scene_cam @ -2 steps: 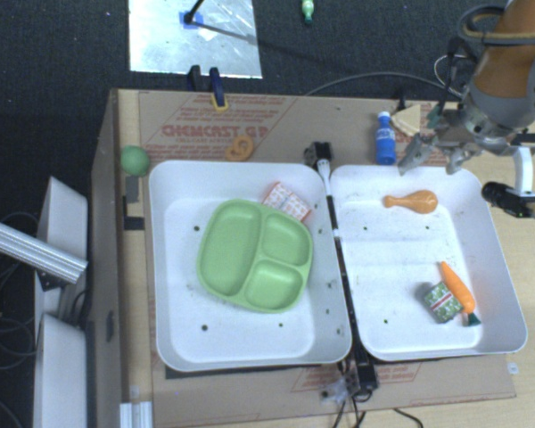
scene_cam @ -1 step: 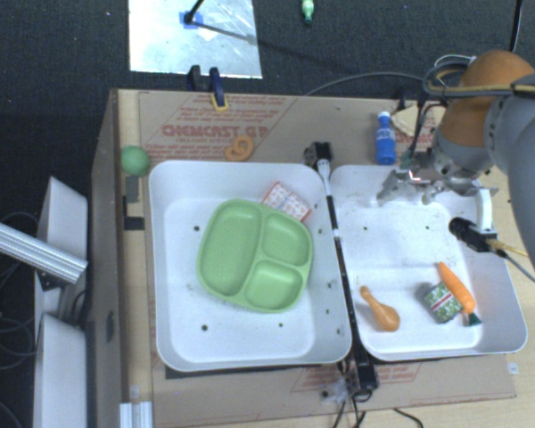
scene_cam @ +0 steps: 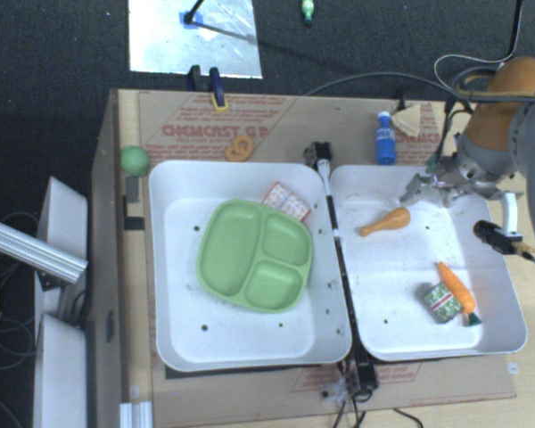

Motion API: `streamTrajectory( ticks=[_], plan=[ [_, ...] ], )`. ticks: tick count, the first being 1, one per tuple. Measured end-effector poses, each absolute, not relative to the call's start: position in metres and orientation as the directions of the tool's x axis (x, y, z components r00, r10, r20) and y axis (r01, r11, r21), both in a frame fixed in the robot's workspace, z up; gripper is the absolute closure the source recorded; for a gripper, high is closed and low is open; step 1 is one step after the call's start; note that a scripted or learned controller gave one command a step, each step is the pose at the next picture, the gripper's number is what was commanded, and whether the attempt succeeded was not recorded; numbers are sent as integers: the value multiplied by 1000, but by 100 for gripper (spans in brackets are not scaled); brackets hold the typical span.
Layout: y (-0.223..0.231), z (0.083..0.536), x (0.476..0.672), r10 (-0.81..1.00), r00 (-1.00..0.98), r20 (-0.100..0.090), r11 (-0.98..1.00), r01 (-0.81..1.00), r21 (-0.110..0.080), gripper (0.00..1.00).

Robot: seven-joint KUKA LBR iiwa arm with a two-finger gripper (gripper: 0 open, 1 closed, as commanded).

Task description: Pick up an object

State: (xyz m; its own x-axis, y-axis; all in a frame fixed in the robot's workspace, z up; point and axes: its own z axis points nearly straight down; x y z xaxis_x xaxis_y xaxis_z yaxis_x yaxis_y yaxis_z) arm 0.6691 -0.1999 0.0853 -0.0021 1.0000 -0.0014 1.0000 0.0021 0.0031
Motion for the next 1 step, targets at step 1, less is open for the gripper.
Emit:
streamTrajectory(
  ticks=[1],
  plan=[
    [-171,85,669,1000,-5,0,5,1000,3,0]
  ],
)
